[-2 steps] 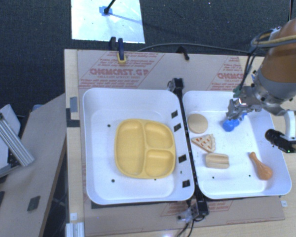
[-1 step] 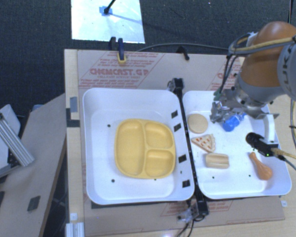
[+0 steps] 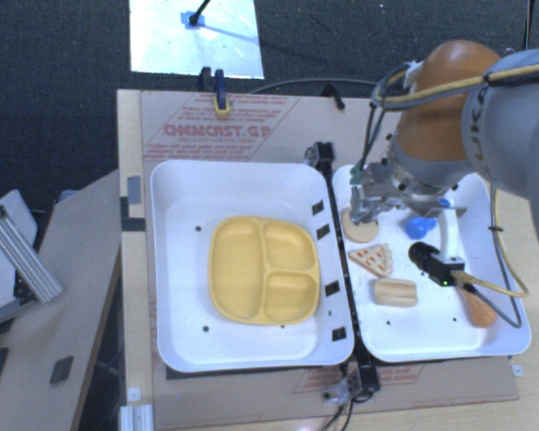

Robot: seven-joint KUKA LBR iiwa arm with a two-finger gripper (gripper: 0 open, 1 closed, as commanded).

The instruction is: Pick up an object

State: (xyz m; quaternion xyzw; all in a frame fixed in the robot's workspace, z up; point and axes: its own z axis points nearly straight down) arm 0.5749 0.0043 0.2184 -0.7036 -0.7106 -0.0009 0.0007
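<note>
Camera view puts the gripper (image 3: 363, 212) low over the near-left part of the right bin (image 3: 431, 330), close to the wall it shares with the left bin (image 3: 184, 241). You cannot tell from this angle whether it is clenched or released; the wrist housing hides that. Nothing is seen held.

The likeliest target is the round tan disc (image 3: 361, 233), which lies flat on the bin floor directly beneath the gripper and partly covered by it. Touching or just apart cannot be settled.

Other candidates in the same bin:
- a wedge-shaped toy slice (image 3: 372, 259), just nearer the camera than the disc;
- a pale block (image 3: 394, 292), beyond the wedge toward the front rim;
- a blue piece (image 3: 420, 228), just right of the gripper;
- an orange piece (image 3: 478, 311), well apart to the right.

A yellow divided plate (image 3: 263, 269) sits alone in the left bin.

Judgement: the arm's steep pose suits a top-down grasp on the disc. Note that a flat, thin disc near the bin wall offers little edge to grip.
</note>
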